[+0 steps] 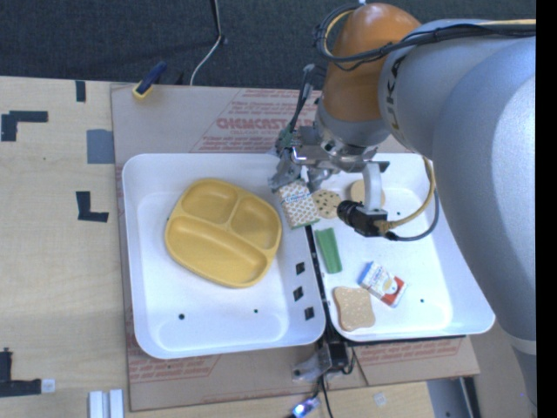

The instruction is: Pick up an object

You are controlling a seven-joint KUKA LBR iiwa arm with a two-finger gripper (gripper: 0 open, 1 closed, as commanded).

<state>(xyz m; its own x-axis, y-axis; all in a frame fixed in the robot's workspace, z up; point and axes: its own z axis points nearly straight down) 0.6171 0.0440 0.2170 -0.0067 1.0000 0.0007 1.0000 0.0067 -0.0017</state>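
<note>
My gripper [300, 184] hangs over the divider between the two white bins, under the orange wrist band. A small white packet with a dotted pattern [298, 205] sits tilted between its fingers, directly below them and over the rim, so the gripper looks shut on it. Just right of the packet lies a round tan cracker [326, 203] in the right bin [452, 303].
A yellow divided plate [222, 232] takes up much of the left bin [144, 259]. The right bin holds a green bar [328, 249], a small white, red and blue carton [381, 284] and a toast slice [354, 307]. The arm covers that bin's far side.
</note>
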